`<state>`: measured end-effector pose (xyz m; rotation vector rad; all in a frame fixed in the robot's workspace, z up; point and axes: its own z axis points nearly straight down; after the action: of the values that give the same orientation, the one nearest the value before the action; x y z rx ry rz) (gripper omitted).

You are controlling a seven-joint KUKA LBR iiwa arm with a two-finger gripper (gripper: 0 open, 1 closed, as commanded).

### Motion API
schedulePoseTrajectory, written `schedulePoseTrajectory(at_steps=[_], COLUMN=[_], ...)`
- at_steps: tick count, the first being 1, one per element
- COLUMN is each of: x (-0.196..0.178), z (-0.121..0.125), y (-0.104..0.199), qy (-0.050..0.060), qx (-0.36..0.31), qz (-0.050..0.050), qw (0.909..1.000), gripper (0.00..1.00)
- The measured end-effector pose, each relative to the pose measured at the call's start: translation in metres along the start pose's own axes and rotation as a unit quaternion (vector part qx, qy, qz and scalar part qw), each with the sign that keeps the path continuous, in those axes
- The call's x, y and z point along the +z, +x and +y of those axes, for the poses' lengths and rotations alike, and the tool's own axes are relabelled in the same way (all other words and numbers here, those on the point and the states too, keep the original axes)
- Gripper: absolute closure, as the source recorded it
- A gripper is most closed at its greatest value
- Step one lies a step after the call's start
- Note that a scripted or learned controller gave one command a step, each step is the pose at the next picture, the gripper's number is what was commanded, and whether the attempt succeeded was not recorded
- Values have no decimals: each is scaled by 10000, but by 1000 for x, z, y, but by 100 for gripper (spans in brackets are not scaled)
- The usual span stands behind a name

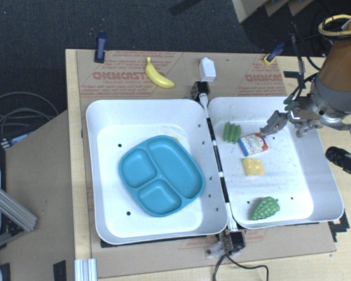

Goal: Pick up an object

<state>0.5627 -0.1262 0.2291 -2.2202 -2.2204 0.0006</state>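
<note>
Dark carpet surrounds a cardboard-topped bench [134,69] that carries two shallow white bins side by side. On the bench beyond the bins lies a yellow banana [158,75]. The left bin [99,122] holds a blue divided plate [159,175].

The right bin [316,186] holds the candidate objects: a green item [231,132] near the divider, a small blue, white and red packet [253,144], a yellow block [254,167] just below it, and a bunch of green grapes [265,208] near the front wall.

The gripper [274,123] hangs over the far part of the right bin, its tip just beside the packet's upper right corner. Nothing is seen between the fingers. Whether the jaws are spread or pressed together cannot be told at this resolution.

Judged step: approach, grasp not yet made. The next move calls for a descent centred on the packet, then closure and a lift.

The arm [339,75] is cut off at the picture's right edge. Whether the tip touches the packet cannot be resolved.
</note>
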Motion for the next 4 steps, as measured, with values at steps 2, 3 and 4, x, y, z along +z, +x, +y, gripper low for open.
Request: schedulePoseTrajectory(at_steps=[2, 3, 4], x=[144, 134, 134], z=[-1, -1, -1], y=[33, 32, 32], qy=[-9, -26, -24], qx=[0, 8, 8], qz=[-4, -15, -14], qw=[10000, 10000, 10000], gripper=[0, 100, 0])
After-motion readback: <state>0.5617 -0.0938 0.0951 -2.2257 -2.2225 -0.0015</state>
